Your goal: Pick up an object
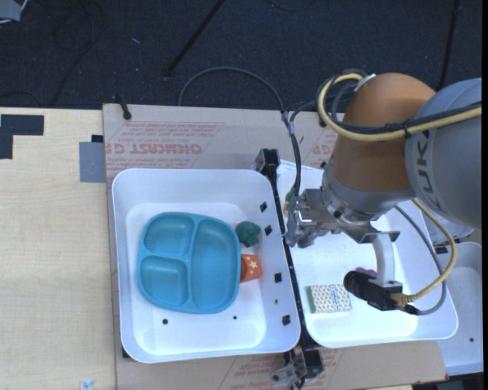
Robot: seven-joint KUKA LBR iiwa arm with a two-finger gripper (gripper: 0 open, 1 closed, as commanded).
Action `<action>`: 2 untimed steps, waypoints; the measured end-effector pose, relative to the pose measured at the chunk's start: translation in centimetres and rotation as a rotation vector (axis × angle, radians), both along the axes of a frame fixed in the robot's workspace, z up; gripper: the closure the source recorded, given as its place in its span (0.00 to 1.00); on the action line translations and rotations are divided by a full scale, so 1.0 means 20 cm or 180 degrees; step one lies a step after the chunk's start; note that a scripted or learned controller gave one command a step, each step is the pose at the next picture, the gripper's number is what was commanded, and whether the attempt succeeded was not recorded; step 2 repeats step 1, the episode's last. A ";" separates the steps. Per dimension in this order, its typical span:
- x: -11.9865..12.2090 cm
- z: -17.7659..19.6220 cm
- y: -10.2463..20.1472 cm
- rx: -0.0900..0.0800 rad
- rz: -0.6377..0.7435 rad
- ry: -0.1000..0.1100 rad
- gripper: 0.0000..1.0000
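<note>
Two shallow white bins are seen side by side on the bench, each glossy moulded plastic with rounded corners. The left bin (130, 218) holds a blue divided plate (189, 262), three compartments, smooth and rounded, lying flat and taking up most of the floor. Two small items are pushed against the plate's right rim: a dull teal rounded lump (247, 232) and, just below it, a red-orange piece with a yellow star (250, 266), partly tucked under the rim. Probably nudged there because the plate leaves little free floor.

The right bin (439, 327) holds a small flat rectangular pad (328, 298), pale with a blue-green speckled face, lying flat near the divider and apart from everything else. It is judged the easiest pick: open floor all round it, though its low profile leaves little edge to grip.

The arm is reached in over the right bin, its orange band (382, 128) covering the upper part of that bin. The gripper (309, 219) is placed low beside the divider, above the pad and not touching it. Finger state cannot be told: the metal parts are lost in shadow and glare. Nothing is seen held.

A black cylindrical fitting (372, 289) with a yellow cable hangs just right of the pad; snag risk on descent is judged real
</note>
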State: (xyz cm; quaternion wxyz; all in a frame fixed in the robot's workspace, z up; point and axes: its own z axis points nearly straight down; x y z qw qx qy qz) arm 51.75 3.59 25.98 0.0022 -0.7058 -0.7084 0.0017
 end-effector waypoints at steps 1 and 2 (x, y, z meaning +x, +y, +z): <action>-0.06 -0.02 0.28 0.0000 -0.0001 0.0000 1.00; -0.06 -0.02 0.28 0.0000 -0.0001 0.0000 1.00</action>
